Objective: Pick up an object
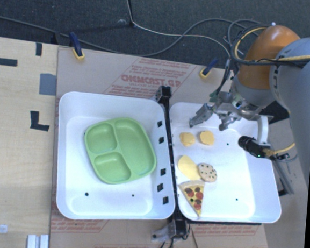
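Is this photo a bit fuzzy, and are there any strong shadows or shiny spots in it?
Camera view: soft and slightly blurred throughout; the lettering on the cardboard is hard to read. Lighting is even, with only faint shadows beside the green tray and the food pieces. The white bins look bright, nearly washed out, and the orange band shows a mild sheen.

A green divided tray (120, 150) lay at a slant in the left white bin (67, 140), its three compartments facing up. Both bins sat on a brown cardboard sheet (143, 76) with red print, held at its far edge by two yellow-tipped clamps (75, 48). Black cables (152, 37) trailed over the dark floor beyond the pale wooden bench (7, 151), which bore black tape marks.
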You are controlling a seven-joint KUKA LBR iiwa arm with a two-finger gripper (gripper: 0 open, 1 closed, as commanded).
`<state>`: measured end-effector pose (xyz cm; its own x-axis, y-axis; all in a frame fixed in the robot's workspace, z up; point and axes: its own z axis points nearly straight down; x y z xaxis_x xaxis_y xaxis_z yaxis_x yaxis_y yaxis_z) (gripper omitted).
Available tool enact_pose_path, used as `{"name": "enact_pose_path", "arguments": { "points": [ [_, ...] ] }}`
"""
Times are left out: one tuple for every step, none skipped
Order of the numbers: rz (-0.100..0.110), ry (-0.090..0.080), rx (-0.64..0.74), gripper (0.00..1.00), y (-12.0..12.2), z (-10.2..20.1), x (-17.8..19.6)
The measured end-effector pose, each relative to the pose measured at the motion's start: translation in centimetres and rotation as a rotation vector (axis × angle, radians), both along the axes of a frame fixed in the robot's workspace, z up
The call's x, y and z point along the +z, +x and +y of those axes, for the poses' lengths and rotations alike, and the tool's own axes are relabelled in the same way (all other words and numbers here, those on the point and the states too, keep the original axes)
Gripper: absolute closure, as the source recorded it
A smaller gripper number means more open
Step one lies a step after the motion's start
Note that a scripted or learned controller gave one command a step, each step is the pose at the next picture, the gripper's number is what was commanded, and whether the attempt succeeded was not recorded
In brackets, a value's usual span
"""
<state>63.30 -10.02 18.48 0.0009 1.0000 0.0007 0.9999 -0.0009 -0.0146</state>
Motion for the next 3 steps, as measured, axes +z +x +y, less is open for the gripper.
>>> {"name": "enact_pose_path", "arguments": {
  "points": [
    [-0.013,-0.001,0.002,0.0,0.3,0.0,0.7],
    [-0.007,-0.001,0.003,0.0,0.3,0.6,-5.7],
    [-0.02,-0.006,0.003,0.0,0.5,0.5,-9.8]
  ]
}}
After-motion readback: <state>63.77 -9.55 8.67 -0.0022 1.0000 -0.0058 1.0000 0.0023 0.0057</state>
